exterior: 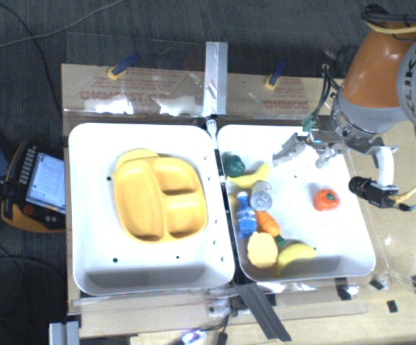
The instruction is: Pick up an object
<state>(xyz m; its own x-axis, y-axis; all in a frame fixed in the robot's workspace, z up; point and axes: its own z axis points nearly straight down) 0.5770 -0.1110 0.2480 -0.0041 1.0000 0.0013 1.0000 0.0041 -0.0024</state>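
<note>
The right bin [351, 257] holds several small items: a red tomato [326, 200] on its right side, a green piece [233, 165] and a yellow banana [259, 173] at its upper left, a grey can [261, 196], a blue bottle [245, 217], an orange carrot [268, 223], a yellow block [261, 250] and another banana [294, 254]. My gripper [307, 149] hangs over the bin's upper middle, above and left of the tomato. Its two fingers are spread apart with nothing between them.
The left bin [93, 264] holds a yellow divided tray [161, 196]. A metal divider [215, 77] stands at the back between the bins. A handheld pendant [35, 189] lies off the bench at the left. A black cylinder [369, 187] juts from the arm beside the right bin's rim.
</note>
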